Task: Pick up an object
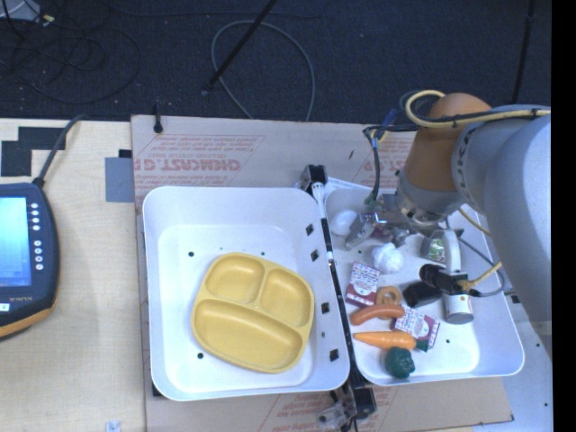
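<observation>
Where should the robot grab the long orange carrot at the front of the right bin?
Probably across the middle of the carrot, coming straight down from above. It lies flat and long, running left to right, so the end effector would close across its narrow width. A green ball sits close by its right end, so the middle looks safer.

Robotics lab bench, grey industrial arm (504,178) over two white bins (171,232), teach pendant (22,250) with lit screen at left, cardboard sheet (234,151) underneath, loose cables (261,34) on dark carpet behind.
</observation>
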Action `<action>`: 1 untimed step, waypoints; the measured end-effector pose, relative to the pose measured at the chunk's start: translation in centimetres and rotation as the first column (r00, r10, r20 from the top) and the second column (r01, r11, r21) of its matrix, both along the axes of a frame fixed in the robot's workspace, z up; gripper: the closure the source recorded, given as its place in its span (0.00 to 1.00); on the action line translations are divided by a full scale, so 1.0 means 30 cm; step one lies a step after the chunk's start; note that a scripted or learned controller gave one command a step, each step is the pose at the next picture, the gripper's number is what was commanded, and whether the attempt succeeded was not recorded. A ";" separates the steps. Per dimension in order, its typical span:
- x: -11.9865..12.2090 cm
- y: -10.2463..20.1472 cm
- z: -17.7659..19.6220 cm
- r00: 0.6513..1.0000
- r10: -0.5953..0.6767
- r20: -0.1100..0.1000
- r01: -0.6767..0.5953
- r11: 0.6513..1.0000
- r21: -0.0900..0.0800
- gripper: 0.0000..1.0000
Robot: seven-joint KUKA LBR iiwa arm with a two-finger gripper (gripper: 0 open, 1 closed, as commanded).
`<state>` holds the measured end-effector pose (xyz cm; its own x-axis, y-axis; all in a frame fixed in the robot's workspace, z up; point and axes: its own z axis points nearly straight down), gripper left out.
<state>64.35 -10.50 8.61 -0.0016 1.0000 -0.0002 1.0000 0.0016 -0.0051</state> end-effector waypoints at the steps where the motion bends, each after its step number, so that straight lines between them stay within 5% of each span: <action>1: 0.000 0.026 0.000 1.000 0.000 -0.001 0.000 1.000 0.000 0.00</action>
<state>64.33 -9.71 8.61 -0.0017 1.0000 -0.0004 1.0000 0.0017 -0.0059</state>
